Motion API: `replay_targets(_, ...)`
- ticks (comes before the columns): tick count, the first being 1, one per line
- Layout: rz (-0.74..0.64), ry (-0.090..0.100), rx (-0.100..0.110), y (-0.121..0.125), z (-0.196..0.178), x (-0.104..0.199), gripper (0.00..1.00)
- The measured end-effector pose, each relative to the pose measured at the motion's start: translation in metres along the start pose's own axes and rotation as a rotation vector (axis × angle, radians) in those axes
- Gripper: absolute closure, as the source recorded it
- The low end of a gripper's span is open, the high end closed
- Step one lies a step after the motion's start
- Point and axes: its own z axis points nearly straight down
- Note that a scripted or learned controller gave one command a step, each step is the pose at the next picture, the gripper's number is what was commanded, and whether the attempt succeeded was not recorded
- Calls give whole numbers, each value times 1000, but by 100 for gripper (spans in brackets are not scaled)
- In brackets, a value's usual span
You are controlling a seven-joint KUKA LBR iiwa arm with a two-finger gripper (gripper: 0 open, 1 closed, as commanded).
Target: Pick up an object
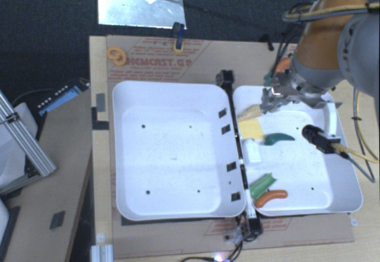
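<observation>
Meanwhile, arm parked over the right bin

So the gripper (272,99) sits low at the back-left corner of the right bin (344,195), just above a tan brush-like piece (249,113). Can't tell how it's set. Next to that lie a yellow block (250,130), a teal curved piece (278,138), a white piece (252,151), a green strip (262,184) and an orange sausage shape (272,196). Left bin (172,148) beside it.

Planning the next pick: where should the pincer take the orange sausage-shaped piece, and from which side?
Probably at the middle of the orange sausage-shaped piece, from straight above, closing across its narrow width. It lies flat, its left end close to the green piece, so the right half looks clearer.
</observation>
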Motion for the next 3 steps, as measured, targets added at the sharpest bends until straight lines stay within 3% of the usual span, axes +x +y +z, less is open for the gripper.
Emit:
replay_targets(1, -2, 2, 9, 26, -63, 89, 100)
replay_targets(2, -1, 3, 13, 21, -111, 167, 100)
replay_targets(3, 3, 1, 17, 54, -96, 217, 100)
